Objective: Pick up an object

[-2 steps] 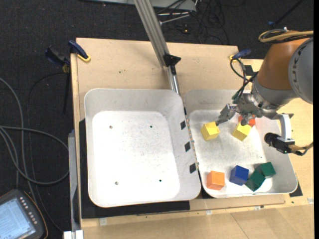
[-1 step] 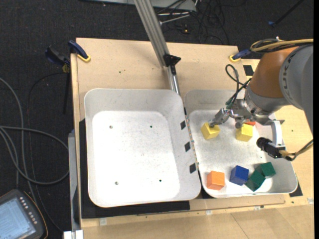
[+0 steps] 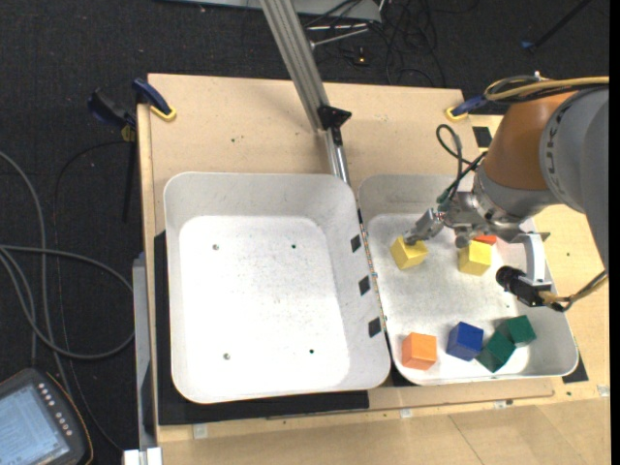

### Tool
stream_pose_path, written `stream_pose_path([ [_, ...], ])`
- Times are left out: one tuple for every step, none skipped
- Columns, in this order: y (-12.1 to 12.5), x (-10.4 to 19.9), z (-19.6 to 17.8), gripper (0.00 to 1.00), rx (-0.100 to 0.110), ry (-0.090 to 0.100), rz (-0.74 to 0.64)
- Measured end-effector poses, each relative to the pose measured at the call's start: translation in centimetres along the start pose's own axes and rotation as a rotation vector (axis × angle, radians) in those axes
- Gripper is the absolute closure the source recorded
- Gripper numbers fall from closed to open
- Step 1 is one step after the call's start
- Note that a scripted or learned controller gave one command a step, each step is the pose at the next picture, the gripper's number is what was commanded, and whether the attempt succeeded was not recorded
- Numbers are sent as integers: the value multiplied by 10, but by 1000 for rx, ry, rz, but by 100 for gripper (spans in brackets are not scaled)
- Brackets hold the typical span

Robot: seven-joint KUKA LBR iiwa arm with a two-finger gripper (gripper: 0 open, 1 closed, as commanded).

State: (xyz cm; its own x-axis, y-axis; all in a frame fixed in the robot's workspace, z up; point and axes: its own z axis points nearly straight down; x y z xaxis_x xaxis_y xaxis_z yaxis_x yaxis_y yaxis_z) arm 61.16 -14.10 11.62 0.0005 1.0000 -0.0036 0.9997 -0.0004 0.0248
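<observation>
In the right bin [image 3: 387, 223] lie several blocks. A yellow block [image 3: 409, 252] sits near the bin's left wall, and a second yellow block [image 3: 475, 257] lies to its right. My gripper [image 3: 444, 231] hangs just above the bin floor between these two and slightly behind them. It is open, with one finger [image 3: 424, 227] reaching toward the left yellow block. Nothing sits between the fingers. Along the front of the bin lie an orange block [image 3: 418, 350], a blue block [image 3: 465, 340] and two green blocks [image 3: 498, 350] [image 3: 520, 329].
The left bin [image 3: 184, 201] stands beside the right one, their walls touching. A slanted metal pole [image 3: 300, 56] rises from behind the bins. Cables [image 3: 455, 153] loop off the arm's wrist, and a black fitting [image 3: 518, 284] hangs over the right bin's right side.
</observation>
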Motion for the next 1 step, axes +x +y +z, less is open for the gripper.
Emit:
stream_pose_path([
  [2, 0, -11, 100, -6, 1, -1],
])
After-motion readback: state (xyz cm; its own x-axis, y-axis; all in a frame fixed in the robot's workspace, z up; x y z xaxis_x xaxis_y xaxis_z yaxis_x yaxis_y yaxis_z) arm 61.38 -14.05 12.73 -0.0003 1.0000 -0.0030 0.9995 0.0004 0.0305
